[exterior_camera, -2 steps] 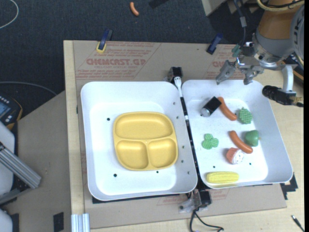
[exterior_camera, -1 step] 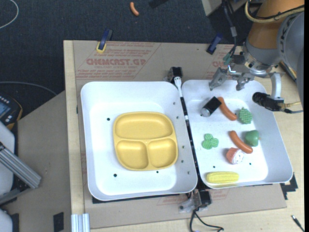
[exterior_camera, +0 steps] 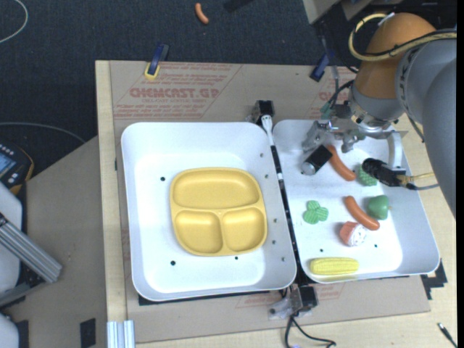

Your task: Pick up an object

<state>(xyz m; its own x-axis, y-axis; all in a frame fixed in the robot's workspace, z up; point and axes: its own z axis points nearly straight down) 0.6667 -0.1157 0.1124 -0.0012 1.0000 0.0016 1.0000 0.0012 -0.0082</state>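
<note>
**Item:** a small orange sausage-shaped toy [exterior_camera: 342, 164], smooth, uniform in colour and rounded at both ends.

**Location:** it lies flat on the floor of the shallow white right-hand bin [exterior_camera: 413, 227], in the far half and toward that bin's left side.

**Orientation:** its long axis runs on a diagonal. One end points to the bin's far left corner, the other to the near right.

**Relation to the tool:** the two-finger gripper [exterior_camera: 351, 133] stands over the far end of the same bin. The toy lies just on the near side of it and is not seen held. Whether the gripper is open or closed cannot be told, since the wrist hides it.

**Other contents of the right-hand bin:**
- a second orange sausage toy [exterior_camera: 360, 212] on a similar diagonal
- a green leaf-shaped piece [exterior_camera: 315, 212]
- a red-and-white slice [exterior_camera: 353, 233]
- a yellow corn cob [exterior_camera: 334, 267] along the near wall

**Left-hand white bin [exterior_camera: 145, 194]:** it holds a yellow three-compartment plate [exterior_camera: 217, 210].
</note>
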